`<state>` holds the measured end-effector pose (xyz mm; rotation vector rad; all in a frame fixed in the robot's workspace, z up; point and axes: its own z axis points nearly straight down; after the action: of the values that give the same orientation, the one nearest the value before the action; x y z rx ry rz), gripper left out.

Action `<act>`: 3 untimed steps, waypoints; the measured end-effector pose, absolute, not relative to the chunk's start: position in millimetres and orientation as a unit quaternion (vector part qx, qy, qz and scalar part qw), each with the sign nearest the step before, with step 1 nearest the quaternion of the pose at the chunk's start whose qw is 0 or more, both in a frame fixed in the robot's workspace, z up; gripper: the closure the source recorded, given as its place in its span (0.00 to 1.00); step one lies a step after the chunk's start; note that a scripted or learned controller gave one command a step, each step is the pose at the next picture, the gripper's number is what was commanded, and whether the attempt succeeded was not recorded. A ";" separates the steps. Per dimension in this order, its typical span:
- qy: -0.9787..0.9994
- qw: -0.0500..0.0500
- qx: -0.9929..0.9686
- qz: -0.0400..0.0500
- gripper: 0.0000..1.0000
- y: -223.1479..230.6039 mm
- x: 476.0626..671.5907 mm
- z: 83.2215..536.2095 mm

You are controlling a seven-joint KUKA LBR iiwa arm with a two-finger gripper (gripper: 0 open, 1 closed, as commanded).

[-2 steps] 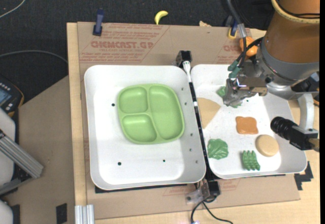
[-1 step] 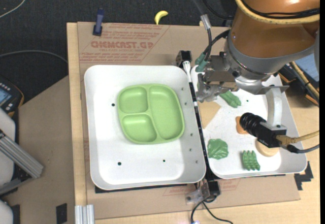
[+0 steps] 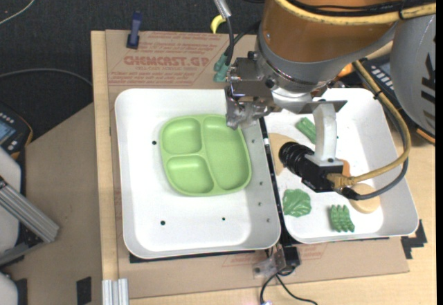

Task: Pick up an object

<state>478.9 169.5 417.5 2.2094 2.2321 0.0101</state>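
A light green divided plate (image 3: 205, 155) lies flat in the left bin (image 3: 138, 179), towards its right side. My gripper (image 3: 239, 115) hangs over the plate's far right corner, close to the wall between the two bins. The wrist's bulk hides what is directly beneath it. The right bin (image 3: 387, 158) holds small items: a green leaf-shaped piece (image 3: 296, 202), a green ridged piece (image 3: 340, 218), another green piece (image 3: 306, 127) and a tan disc (image 3: 365, 201).
A white bracket (image 3: 325, 132) and a black cylinder (image 3: 299, 160) with a yellow cable (image 3: 391, 171) hang over the right bin. The bins rest on a brown board (image 3: 166, 54), with a blue clip (image 3: 134, 30) at its far left edge.
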 end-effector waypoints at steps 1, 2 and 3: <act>0.708 0.001 0.706 0.002 1.00 164.8 479.7 426.3; 0.708 0.001 0.706 0.003 1.00 165.3 480.1 436.5; 0.709 0.002 0.706 0.004 1.00 165.8 480.6 446.9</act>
<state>480.6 165.8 446.9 2.2135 2.2228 0.0115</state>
